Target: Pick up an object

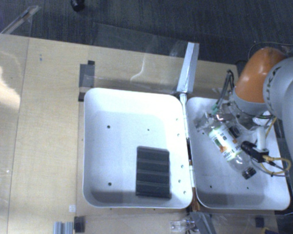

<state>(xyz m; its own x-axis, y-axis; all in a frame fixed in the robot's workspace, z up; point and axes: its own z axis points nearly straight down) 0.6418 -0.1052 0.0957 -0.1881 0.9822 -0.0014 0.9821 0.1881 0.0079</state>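
The black ribbed block [153,172] lies flat in the left bin [102,105], near its front wall. The gripper [206,121] is over the right bin [276,197], well apart from the block

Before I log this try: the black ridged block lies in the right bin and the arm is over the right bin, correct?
Not quite. The camera view shows the black ridged block lying in the left bin, not the right one. The arm is indeed over the right bin.
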